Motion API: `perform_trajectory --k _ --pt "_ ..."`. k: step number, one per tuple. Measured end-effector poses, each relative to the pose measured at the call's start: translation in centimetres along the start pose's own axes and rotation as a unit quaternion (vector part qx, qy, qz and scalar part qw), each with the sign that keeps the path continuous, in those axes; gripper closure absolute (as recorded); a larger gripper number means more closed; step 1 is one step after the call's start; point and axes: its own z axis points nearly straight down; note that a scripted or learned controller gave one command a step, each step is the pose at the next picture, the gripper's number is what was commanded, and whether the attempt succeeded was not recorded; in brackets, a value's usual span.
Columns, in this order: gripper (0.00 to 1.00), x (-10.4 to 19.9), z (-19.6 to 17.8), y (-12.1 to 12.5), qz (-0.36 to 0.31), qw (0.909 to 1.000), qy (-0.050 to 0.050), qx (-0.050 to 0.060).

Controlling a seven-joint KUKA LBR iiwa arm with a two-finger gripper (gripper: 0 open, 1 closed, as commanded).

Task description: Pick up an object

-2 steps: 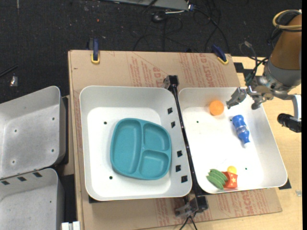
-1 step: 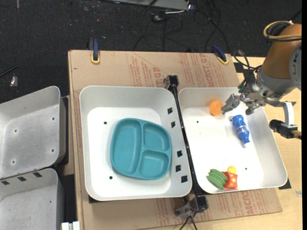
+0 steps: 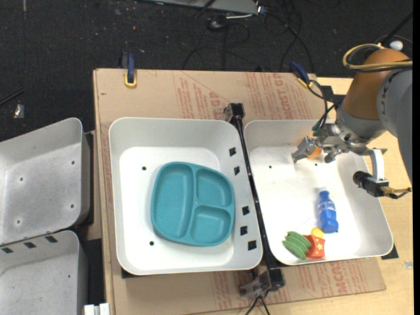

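Objects for pickup sit in the right bin: blue bottle lying roughly along the bin's length, near the centre-right of the floor; green toy at the near edge; small red/yellow toy just beside the green one, touching or nearly so, right below the bottle's lower end.

Camera view: gripper is over the far end of the right bin, well apart from all three items. Something orange shows between the fingers, but too small and blurred to say what it is or whether it's a held item. Can't tell if the jaws are spread or closed. Arm comes in from the right, orange band above the wrist, grey link at frame edge.

Left bin holds a teal divided plate, three compartments, lying flat approx. centre of the floor. Bins sit side by side on a cardboard sheet, black divider strip btw them. Blue clamps at the sheet's far edge. Two white trays off to the left of the bench.
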Motion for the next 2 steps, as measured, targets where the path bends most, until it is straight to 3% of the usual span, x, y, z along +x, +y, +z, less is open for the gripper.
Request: perform_trajectory --k 1,2 --pt "1.00 0.1 -0.8 -0.3 0.000 1.0000 0.002 0.005" --pt "1.00 0.7 -6.9 0.0 0.001 1.0000 0.003 0.004"
